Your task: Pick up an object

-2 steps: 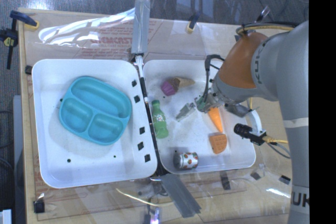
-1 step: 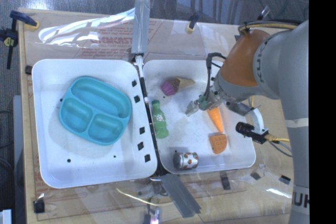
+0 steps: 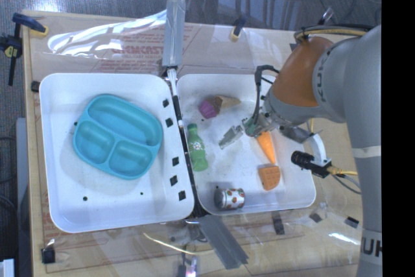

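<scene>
While the arm [image 3: 343, 81] reaches in over the right bin, things lie as follows.

Hand: the hand [image 3: 254, 126] sits low inside the right bin [image 3: 305, 194], under the orange band [image 3: 299, 74] of the wrist — whether its fingers are apart or together cannot be told, and nothing shows clearly between them.

Carrot: an orange carrot [image 3: 267, 146] lies just beside the hand, on its lower right, with the thick end up against the fingers and the point running away toward the near wall of the bin; touching or not, I cannot tell.

Grey piece: a small grey metallic object [image 3: 229, 136] lies just to the hand's left, tilted, close to the fingertips.

Orange wedge: an orange wedge-shaped item [image 3: 270, 176] rests below the hand, past the tip of the carrot.

Cone: a purple-topped ice-cream cone toy [image 3: 216, 105] lies on its side up and to the left of the hand, near the far wall.

Green bottle: a green bottle [image 3: 196, 149] lies to the hand's left, well apart, along the bin's left wall.

Can: a small can [image 3: 229, 198] lies on its side below and left of the hand, near the near wall.

Left bin: the left bin [image 3: 58, 204], far to the hand's left, holds a blue divided plate [image 3: 118, 136] — three compartments, lying flat.

Counter: both bins stand side by side on the counter [image 3: 117, 36].
</scene>
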{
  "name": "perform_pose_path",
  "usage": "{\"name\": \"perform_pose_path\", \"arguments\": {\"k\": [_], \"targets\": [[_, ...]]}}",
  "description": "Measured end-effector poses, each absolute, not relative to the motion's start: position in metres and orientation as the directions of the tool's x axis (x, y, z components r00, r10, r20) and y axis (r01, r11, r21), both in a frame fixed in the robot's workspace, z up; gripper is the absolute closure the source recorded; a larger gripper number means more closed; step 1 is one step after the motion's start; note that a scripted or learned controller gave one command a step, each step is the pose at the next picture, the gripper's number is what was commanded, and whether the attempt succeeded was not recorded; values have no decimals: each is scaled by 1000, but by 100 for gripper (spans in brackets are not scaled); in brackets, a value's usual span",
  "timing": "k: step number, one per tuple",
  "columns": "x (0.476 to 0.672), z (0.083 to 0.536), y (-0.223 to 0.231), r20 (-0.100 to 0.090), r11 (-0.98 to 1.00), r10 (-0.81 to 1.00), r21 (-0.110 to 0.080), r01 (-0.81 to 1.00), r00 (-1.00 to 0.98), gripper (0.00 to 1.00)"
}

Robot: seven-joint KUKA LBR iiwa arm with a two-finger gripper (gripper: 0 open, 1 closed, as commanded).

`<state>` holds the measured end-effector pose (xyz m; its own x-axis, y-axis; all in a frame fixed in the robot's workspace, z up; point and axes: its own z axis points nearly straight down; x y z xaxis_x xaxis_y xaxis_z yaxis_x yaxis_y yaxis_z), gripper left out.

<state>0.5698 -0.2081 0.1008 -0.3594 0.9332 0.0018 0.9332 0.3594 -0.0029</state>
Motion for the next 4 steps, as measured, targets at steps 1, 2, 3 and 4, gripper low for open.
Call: {"name": "perform_pose_path", "arguments": {"k": [1,2,3,4], "targets": [[631,157,-210,0,362,932,0,932,-362,0],[576,91,-209,2,371,929,-3,929,-371,0],[612,186,-210,-1,322,947,0,947,-322,0],[564,91,-206,2,470,882,-2,882,-470,0]]}}
